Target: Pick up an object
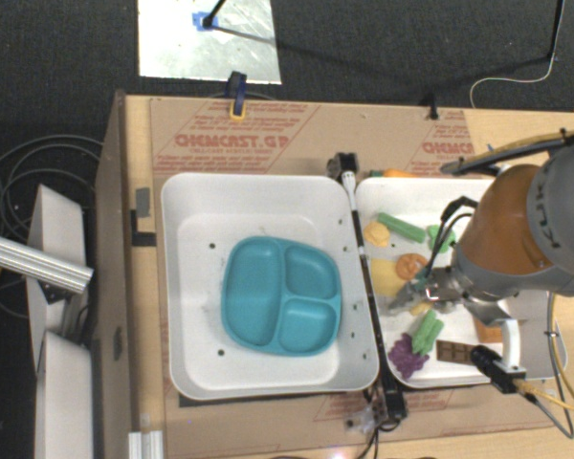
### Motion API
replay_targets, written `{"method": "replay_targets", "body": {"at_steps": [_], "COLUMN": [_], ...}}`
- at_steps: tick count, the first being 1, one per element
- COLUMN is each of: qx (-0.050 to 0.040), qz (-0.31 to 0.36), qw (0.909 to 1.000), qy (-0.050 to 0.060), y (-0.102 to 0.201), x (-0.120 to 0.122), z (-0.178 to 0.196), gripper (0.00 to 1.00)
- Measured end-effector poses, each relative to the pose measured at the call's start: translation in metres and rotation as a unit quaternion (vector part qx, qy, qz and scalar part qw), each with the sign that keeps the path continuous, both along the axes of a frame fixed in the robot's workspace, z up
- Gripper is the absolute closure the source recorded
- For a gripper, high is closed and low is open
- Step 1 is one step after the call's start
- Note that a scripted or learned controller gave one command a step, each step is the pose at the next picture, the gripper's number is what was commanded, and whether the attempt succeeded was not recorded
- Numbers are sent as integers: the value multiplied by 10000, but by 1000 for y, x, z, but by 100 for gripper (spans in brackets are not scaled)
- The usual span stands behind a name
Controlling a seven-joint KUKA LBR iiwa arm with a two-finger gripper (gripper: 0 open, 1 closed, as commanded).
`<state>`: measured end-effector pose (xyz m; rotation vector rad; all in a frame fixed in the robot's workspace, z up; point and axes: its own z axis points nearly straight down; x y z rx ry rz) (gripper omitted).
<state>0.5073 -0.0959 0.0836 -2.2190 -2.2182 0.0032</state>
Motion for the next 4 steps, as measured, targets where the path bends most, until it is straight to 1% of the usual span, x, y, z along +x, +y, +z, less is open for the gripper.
{"method": "replay_targets", "body": {"at_steps": [1,2,3,4], "qx": [-17,3,-13,-12], "qz": [25,1,9,8], "qw": [10000,10000,10000,10000], "qy": [-55,4,-43,-43], "y": [-18,-4,-5,-5], "x": [56,-10,-6,-6], "z": [1,0,12,11], "gripper": [0,0,100,0]}}
